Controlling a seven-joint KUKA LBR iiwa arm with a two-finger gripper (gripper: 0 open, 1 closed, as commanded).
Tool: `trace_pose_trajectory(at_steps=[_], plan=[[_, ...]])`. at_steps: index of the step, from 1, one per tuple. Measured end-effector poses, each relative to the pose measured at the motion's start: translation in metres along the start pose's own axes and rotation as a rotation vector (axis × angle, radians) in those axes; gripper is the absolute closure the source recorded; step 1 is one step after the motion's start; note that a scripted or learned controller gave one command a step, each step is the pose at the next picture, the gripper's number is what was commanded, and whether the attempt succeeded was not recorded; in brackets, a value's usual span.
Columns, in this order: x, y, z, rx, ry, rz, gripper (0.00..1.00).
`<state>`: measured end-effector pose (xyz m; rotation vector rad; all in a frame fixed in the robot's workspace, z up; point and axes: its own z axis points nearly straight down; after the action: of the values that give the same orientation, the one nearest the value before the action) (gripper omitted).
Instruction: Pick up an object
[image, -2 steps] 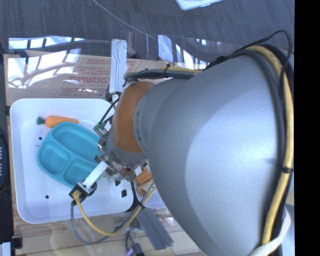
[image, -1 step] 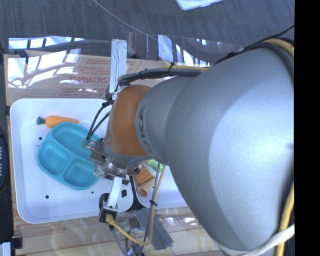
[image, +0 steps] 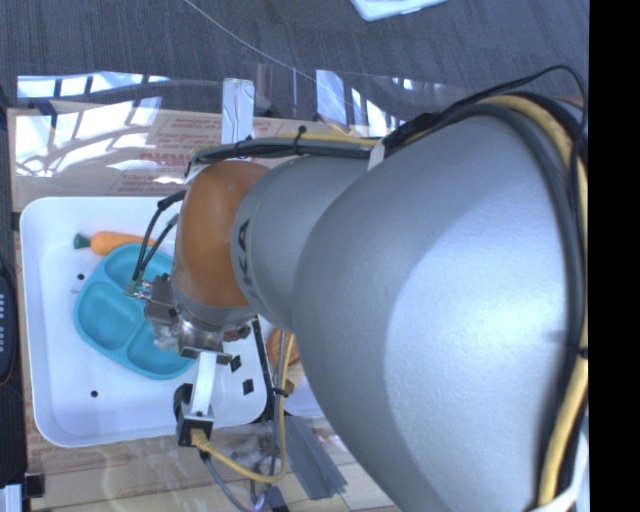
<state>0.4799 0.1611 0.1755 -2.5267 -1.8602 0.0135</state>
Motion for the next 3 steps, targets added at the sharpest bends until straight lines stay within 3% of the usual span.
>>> trace_pose_trajectory(at_steps=[1,2,3], plan=[[0.054,-0.022,0.005,-0.001,0.000,-0.097,1.00],[0.068,0.023,0.001,-0.001,-0.001,0.063,1.00],[0.089,0.092,0.016,-0.001,-0.002,0.195,1.00]])
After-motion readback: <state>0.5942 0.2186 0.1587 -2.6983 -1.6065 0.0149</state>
